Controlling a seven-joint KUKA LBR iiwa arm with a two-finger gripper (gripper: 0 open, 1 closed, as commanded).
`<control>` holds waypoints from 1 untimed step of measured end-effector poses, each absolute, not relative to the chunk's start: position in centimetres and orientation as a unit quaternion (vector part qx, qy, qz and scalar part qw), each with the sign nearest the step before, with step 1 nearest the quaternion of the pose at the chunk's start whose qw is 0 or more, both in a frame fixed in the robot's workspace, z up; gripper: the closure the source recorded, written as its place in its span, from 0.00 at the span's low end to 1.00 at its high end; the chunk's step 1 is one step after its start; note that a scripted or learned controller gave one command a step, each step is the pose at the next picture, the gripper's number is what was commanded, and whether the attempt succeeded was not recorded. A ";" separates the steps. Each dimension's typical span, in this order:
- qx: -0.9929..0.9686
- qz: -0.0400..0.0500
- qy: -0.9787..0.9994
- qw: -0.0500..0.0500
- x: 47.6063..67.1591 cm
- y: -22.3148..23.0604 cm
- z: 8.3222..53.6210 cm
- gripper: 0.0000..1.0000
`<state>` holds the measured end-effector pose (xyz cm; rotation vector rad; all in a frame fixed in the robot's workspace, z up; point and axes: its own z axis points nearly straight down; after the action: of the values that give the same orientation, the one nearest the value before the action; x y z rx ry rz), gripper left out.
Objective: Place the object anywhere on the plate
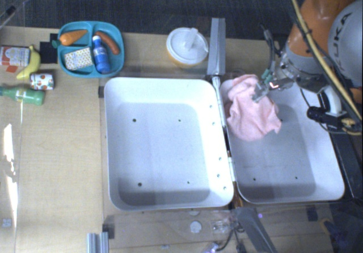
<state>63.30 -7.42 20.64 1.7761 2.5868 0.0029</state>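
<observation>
The pink cloth [251, 111] is seen crumpled in the upper left corner of the right bin [306, 181], close to the wall that divides it from the left bin [164, 144]. The gripper [265, 88] is placed at the cloth's upper right edge, in or just above its folds; whether cloth is actually pinched cannot be told, since the tips are too small and blurred for their spacing to be judged. The step in hand is judged to be the grasp of the cloth, so the task is taken to be at an early stage. No flat plate is recognised in either bin; a blue divided tray [116, 47] holding toy food stands on the bench [51, 161] beyond the left bin's far corner, and a round white lidded container [187, 46] stands to its right. If the tray is the intended plate, a secure pinch on the fabric, a lift high enough to clear both bin walls, and a long carry to the left would be called for. Part of the lettering "KUKA" is legible on the arm [323, 25]. Small packages at the bench's left edge carry printing too small to be read.
</observation>
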 end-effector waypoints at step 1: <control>0.563 0.001 0.826 0.002 63.4 -7.2 22.5 1.00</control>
<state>63.45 -7.25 22.48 1.7681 2.5924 0.0033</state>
